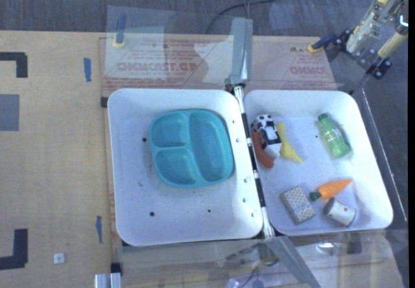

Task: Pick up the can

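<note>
- The can (pixel 340 213) lies on its side in the near right corner of the right bin (pixel 373 150), just beside the carrot (pixel 335 188) and near a small patterned box (pixel 297 204).
- The gripper (pixel 376 21) sits at the far right, well apart from both bins; whether it is open or closed I cannot tell, and nothing visible is in it.
- Judging by this, the pick is not begun: reach, grasp and lift all remain.
</note>
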`<state>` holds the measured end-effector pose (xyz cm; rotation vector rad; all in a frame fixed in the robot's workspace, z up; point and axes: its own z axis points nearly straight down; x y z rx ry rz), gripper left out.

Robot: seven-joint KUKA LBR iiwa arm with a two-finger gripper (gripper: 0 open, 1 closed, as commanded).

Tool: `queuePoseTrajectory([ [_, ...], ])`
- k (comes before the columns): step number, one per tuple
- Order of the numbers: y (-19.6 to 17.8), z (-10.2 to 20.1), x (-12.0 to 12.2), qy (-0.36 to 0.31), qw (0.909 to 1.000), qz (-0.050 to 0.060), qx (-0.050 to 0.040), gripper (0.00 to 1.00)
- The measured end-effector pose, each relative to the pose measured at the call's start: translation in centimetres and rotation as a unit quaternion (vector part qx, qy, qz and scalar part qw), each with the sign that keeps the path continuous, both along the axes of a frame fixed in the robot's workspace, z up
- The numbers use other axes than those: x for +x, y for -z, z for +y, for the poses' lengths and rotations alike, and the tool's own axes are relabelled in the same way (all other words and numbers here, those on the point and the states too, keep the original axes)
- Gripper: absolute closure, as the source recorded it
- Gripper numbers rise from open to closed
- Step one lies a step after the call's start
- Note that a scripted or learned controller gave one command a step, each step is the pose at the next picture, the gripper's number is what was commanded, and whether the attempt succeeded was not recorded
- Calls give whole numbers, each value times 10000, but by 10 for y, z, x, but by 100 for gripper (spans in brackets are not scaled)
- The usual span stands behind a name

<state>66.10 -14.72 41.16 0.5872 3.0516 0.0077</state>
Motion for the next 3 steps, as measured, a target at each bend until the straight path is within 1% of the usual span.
queuePoseTrajectory([
  [1,117,19,-42,1286,9916,143,33,100],
  [2,147,100,-71,313,9994,148,18,100],
  [3,103,143,-20,417,9990,134,20,100],
])
